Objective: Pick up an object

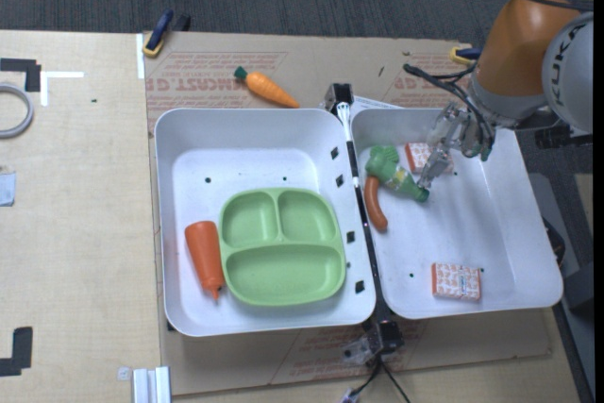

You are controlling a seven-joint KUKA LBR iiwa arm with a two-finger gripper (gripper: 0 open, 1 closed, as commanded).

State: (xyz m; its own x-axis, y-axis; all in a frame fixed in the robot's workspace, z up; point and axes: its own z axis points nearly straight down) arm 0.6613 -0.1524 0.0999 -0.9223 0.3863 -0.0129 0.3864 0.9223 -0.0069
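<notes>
Cardboard (pixel 217 75) print unreadable; gripper (pixel 436 167) over green toy (pixel 392 173).

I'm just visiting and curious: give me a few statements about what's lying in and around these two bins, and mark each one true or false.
1. The green divided plate lies in the left bin. True.
2. A carrot lies on the cardboard outside the bins. True.
3. The orange and white packet lies in the left bin. False: it lies in the right bin, near its front edge.
4. The gripper hangs over the left bin. False: it is over the right bin, close to the green toy.
5. The sausage lies on the green divided plate. False: it lies in the right bin by its left wall.
</notes>
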